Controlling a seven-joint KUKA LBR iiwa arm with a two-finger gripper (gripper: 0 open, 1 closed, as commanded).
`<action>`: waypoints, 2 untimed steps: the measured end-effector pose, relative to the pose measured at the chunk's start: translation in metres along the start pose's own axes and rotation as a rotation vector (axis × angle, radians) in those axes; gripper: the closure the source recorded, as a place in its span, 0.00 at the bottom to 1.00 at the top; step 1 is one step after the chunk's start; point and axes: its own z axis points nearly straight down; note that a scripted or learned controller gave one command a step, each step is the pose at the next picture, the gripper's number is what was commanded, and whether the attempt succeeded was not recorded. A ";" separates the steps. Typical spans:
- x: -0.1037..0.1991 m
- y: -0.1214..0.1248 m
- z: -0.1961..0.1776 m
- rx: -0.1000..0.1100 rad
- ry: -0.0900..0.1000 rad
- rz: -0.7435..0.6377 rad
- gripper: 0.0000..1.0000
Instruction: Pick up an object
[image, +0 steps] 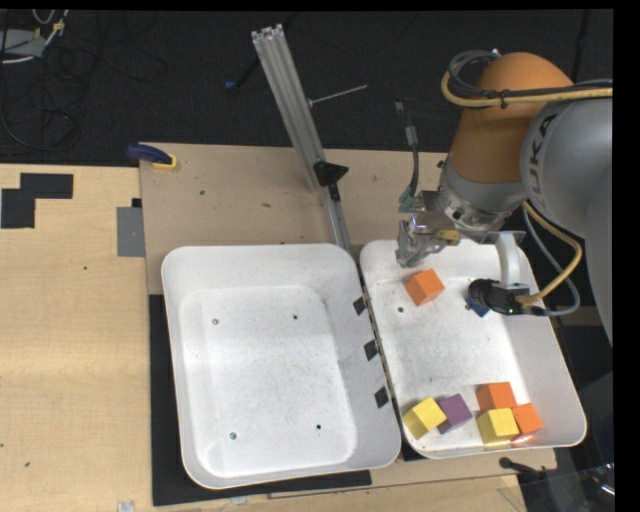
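Camera view, end effector (415, 250) above orange cube (424, 287)

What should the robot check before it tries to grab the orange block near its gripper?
1. Gripper above the right bin: ok.
2. Orange block in plain sight: ok.
3. Gripper centred over that block: not ok, the block lies just below and right of it in the camera view.
4. Block free of neighbours: ok, the other blocks cluster at the bin's near edge.
5. Fingers open: cannot tell.
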 end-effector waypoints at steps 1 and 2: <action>0.058 0.009 -0.006 -0.002 -0.003 0.002 1.00; 0.101 0.012 -0.008 -0.003 -0.001 0.000 1.00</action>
